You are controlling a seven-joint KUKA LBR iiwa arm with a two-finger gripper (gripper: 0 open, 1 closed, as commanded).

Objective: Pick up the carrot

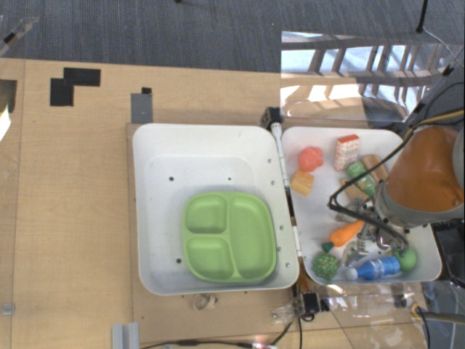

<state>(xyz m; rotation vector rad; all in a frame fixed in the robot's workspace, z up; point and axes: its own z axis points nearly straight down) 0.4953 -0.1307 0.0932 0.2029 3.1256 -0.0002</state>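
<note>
I had the arm [429,173] over the right bin [320,140], its gripper [367,240] down among the clutter at the near end. The carrot [346,233] lay in that bin's near half, just left of the metal fingers, its broad end pointing toward the wrist and its narrow end toward a small green tuft. I could not tell from this slanted view whether the fingers were spread or closed; the wrist and cabling hid too much. Nothing showed the carrot between them, so I logged it as not grasped.

Judgement on the step: the approach needed the jaws straddling the carrot across its short axis, near the thicker end where there is more to grip. The blue bottle [376,269] sat just beyond the fingers and a green ball [407,259] beside it, with a knobbly green piece [326,265] near the carrot's tip; I judged a descent slightly too far toward the near wall would catch the bottle instead. A small shift left before closing seemed right.

Carrot: bright orange, short, tapered, smooth and glossy like moulded plastic. Probably light and slippery; it could roll or squirt out under a hard pinch.

The left bin [160,158] held a green divided plate [229,236], not involved.
</note>
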